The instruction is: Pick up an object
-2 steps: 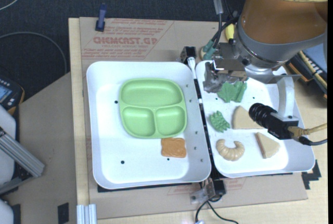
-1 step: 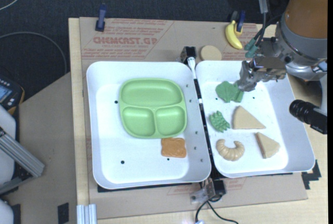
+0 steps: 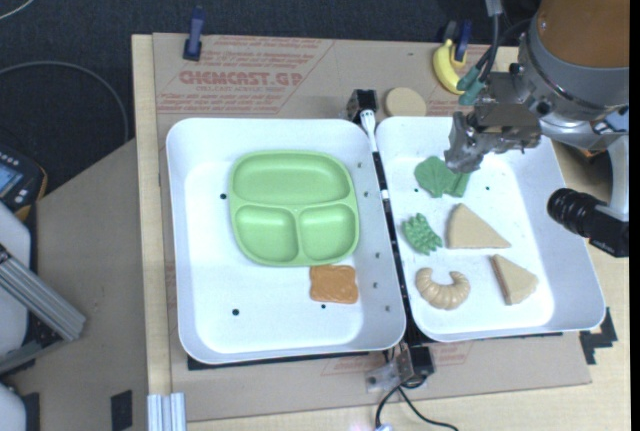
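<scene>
My gripper (image 3: pixel 463 157) is low in the right bin (image 3: pixel 560 319), at its far left part. Its tip meets the upper right edge of a dark green leafy piece (image 3: pixel 436 178) lying on the bin floor. In front of that lie a smaller green piece (image 3: pixel 421 233), a large tan wedge (image 3: pixel 475 229), a smaller tan wedge (image 3: pixel 514 279) and a curled beige piece (image 3: pixel 442 288). Nothing is lifted off the floor.
The left bin (image 3: pixel 200 219) holds a green divided plate (image 3: pixel 295 207) and an orange-brown slab (image 3: pixel 333 284) near its front right. Behind the bins lie a tan disc (image 3: pixel 405 102) and a yellow object (image 3: pixel 447 67); a blue clamp (image 3: pixel 193 34) grips the board's far edge.
</scene>
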Motion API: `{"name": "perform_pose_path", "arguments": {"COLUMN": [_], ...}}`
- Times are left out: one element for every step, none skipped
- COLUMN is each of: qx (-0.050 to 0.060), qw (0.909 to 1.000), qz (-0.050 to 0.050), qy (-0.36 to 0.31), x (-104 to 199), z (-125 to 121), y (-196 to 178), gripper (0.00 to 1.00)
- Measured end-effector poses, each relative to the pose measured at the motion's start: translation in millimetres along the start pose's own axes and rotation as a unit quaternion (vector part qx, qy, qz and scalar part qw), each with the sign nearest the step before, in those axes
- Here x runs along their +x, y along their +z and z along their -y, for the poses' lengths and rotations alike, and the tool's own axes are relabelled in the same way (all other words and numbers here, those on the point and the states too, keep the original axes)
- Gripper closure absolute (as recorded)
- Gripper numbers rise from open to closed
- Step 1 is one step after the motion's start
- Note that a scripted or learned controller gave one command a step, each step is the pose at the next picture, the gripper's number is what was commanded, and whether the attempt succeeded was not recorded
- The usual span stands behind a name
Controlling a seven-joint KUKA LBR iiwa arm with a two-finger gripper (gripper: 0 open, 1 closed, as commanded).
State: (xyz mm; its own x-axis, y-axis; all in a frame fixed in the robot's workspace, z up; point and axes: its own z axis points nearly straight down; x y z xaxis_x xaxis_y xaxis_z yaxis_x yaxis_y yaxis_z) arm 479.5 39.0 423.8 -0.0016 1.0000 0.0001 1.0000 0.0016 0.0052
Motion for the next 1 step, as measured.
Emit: {"name": "perform_pose_path", "arguments": {"qx": [0.006], "qw": [1.0000], "qz": [0.000], "qy": [0.002], "x": [-3.6], "z": [0.9], "y": [52.7], "gripper": [1.00]}}
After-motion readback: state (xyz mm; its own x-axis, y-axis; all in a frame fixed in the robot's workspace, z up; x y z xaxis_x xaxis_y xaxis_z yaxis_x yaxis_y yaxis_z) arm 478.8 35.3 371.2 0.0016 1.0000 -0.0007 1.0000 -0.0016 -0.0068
